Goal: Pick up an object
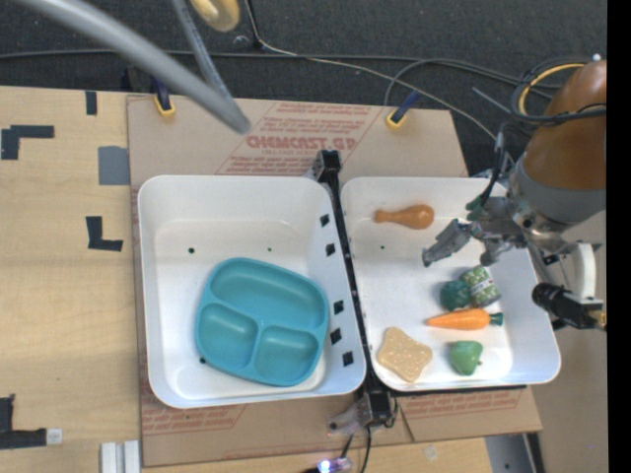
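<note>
1. Gripper (471, 244) sits over the right bin (537, 363), upper half, reaching in from the right. I read two dark fingers splayed apart: one points left and down toward the bin floor, the other sits nearer the wrist. Nothing lies between them, so I log it as released and empty.

2. Candidates in the right bin: drumstick (405, 217) near the top, broccoli (467, 290) mid-right, carrot (459, 318) just below it, bread (404, 354) at lower left, green pepper (465, 356) at lower right. Left bin (158, 205) holds only a blue tray (260, 321); well apart from the arm, not a sensible target.

3. Key relation: broccoli lies directly below the gripper in the view, near it, closest of all the items. Drumstick is to the gripper's left and slightly up, a bit farther.

4. Axes: carrot runs left-right, tip to the left, leafy end right; it sits just beside the broccoli, possibly touching, which I cannot settle. Drumstick also lies left-right, thick end right.

5. Judgement: shortest move is a small shift toward the bin's near edge and a descent on the broccoli. Risk is clipping the carrot alongside. For the drumstick, fingers should close across its long axis.
</note>
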Robot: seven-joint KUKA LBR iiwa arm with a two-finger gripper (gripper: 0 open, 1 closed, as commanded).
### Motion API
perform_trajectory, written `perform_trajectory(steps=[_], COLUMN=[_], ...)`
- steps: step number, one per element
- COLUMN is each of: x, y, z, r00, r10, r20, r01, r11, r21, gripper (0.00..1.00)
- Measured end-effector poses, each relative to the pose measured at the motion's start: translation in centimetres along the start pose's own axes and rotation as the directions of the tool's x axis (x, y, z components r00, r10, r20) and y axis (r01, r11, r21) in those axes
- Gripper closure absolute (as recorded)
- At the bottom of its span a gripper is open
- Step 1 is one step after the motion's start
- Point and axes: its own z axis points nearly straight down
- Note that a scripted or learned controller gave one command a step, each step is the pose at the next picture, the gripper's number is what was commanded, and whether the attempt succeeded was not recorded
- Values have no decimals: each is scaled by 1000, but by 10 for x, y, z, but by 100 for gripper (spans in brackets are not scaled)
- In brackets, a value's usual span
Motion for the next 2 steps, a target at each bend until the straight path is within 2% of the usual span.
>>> perform_trajectory(steps=[1,2], x=[0,-7], y=[2,2], z=[-6,41], r00=[1000,1000], r10=[-3,-2], r20=[2,2], r01=[3,2], r11=[1000,1000], r21=[-12,-7], gripper=[0,0])
